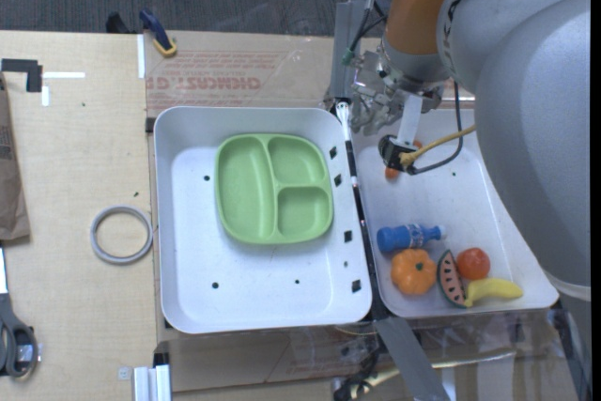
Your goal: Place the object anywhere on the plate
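Found the gripper (369, 115) at the far left corner of the right bin (441, 192), just beside the wall shared with the left bin (188, 249). Could not tell whether open or closed, nor whether touching anything.

Found five toys grouped at the near end of the right bin, well apart from the gripper. Could not tell which of them was meant for placing. Noted a blue bottle (408, 237) on its side, long axis left to right, narrow end pointing right. Saw a small orange pumpkin (413, 270) just below it. Noted a watermelon slice (453, 277) to the right of the pumpkin, long axis running from upper left to lower right, a red tomato (474, 263) beside it, and a banana (493, 291) lying roughly left to right against the slice's lower end.

Found the green plate (275, 188), with three compartments, lying flat in the far half of the left bin.
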Tool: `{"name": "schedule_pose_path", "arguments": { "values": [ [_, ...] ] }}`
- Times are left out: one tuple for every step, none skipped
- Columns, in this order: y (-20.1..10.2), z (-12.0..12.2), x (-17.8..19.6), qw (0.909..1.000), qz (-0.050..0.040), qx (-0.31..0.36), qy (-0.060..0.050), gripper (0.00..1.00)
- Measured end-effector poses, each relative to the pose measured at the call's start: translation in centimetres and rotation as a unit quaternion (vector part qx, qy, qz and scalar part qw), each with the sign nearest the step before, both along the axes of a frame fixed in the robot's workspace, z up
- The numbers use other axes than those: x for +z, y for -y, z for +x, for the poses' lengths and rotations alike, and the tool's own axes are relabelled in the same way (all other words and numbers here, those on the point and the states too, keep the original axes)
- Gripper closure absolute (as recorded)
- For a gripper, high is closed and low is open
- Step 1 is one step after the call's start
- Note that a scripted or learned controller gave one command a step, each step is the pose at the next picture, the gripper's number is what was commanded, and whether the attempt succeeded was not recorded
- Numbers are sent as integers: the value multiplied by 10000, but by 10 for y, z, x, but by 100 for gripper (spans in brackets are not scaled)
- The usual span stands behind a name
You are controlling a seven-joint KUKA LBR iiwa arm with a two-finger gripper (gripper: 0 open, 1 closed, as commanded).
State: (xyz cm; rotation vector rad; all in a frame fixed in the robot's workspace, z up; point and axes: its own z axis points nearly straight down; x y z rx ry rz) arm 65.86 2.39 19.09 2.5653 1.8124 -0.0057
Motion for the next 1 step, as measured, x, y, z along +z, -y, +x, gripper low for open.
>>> {"name": "schedule_pose_path", "arguments": {
  "values": [
    [-71, 0, 0, 9990, 5, 443, 1, 100]
  ]
}}
